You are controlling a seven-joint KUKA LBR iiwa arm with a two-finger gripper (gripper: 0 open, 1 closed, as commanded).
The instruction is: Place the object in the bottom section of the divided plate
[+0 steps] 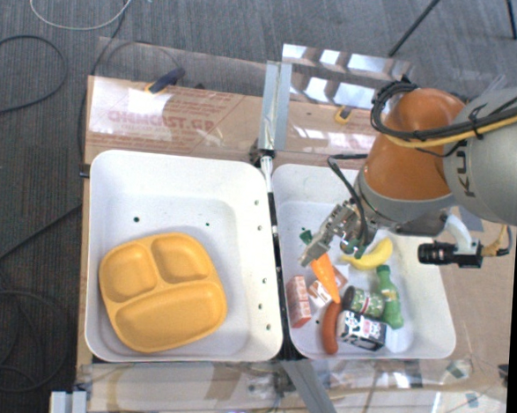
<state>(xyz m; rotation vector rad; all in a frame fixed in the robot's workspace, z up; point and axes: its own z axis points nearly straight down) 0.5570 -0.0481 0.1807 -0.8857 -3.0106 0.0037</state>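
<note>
Left bin [109,191]: holds the yellow divided plate [163,290], its sections bare.
Right bin [426,336]: carrot [326,272], sausage [330,327], banana [370,255], green bottle [387,298] and small packets, crowded and partly overlapping.
Gripper [331,235]: hangs over that clutter; whether spread or closed, cannot tell.
Arm [421,151]: hides the bin's far corner.
</note>
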